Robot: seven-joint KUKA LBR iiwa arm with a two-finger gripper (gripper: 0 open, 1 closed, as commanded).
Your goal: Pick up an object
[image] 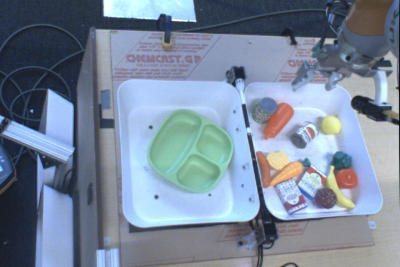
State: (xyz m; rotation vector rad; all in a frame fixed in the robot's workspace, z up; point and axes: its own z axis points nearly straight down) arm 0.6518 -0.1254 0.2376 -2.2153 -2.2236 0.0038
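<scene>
A: Where's the pickable stuff?

B: All in the right bin (pixel 362 134). Far-left corner: small can (pixel 264 110) with a grey-blue top, big carrot (pixel 279 120) leaning just right of it, touching or nearly so. Mid-bin: a second can (pixel 304 134) on its side, red label. Lemon (pixel 331 125) to its right, apart from it.

A: Near half?

B: Crowded. Small carrot (pixel 263 168) along the left wall, yellow chip-like piece (pixel 278 160) beside it, another carrot (pixel 287 172) slanted across. Red-and-white carton (pixel 290 196) and a blue-and-white packet (pixel 310 182) nearer the front. Dark round cookie (pixel 325 197) next to a banana (pixel 338 191). Tomato (pixel 346 179) touching the banana, broccoli (pixel 340 160) just beyond it.

A: Gripper?

B: Gripper (pixel 320 77) hangs over the far rim of the right bin, toward its right corner. Fingers spread apart, nothing between them. Not touching any item; the lemon and sideways can are the closest, both well on the near side of it.

A: Left bin?

B: Left bin (pixel 134 197) holds one green divided plate (pixel 190 150), three compartments, sitting roughly centre, turned at an angle.

A: Surroundings?

B: Both bins on a cardboard sheet (pixel 187 53) with red print. Black clamps at the seam between the bins, far and near ends. Cables (pixel 25 81) coiled on the dark floor, left.
</scene>
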